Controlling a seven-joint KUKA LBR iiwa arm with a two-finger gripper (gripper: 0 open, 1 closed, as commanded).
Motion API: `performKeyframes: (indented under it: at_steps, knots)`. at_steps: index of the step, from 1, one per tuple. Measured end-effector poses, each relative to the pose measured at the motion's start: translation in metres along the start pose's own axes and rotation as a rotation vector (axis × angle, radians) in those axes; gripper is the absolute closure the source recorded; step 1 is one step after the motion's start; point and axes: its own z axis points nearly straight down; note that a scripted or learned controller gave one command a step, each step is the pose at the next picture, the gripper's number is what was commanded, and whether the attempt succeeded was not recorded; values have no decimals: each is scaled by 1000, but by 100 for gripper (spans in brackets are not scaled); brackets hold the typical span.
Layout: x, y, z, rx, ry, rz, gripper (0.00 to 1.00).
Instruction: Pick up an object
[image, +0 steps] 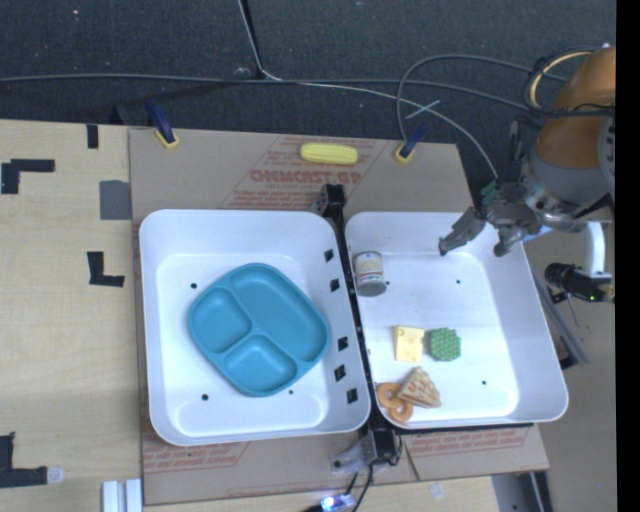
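The small can (369, 272) lies in the right bin (505, 330), close to the wall that this bin shares with the left bin (160, 330). It is the thing nearest the gripper (482, 236), so I think it is the best one to pick. The gripper hangs over the far right part of the right bin, and the can is to its left and a little nearer. The can's long side runs from far to near. The two fingers (455, 238) are spread apart and nothing is between them. The white floor between the gripper and the can is bare, so nothing blocks the way. The wall right beside the can may leave little room for a finger on that side. Nearer in the same bin lie a yellow block (408, 343) and a green bumpy ball (444, 344), just beside each other. At the near edge are a toy sandwich wedge (420, 388) and a pretzel (393, 401), touching. The left bin holds a blue tray (258, 328) with three parts. A yellow banana-like toy (328, 153) lies on the bench (60, 300) beyond the bins, well apart from the gripper.
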Motion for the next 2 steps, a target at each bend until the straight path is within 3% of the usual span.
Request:
performKeyframes:
  at_steps: [1, 2]
  knots:
    - [0, 3, -8, -13, -2, -3, 0]
    - [-1, -2, 36, -9, -3, -3, 0]
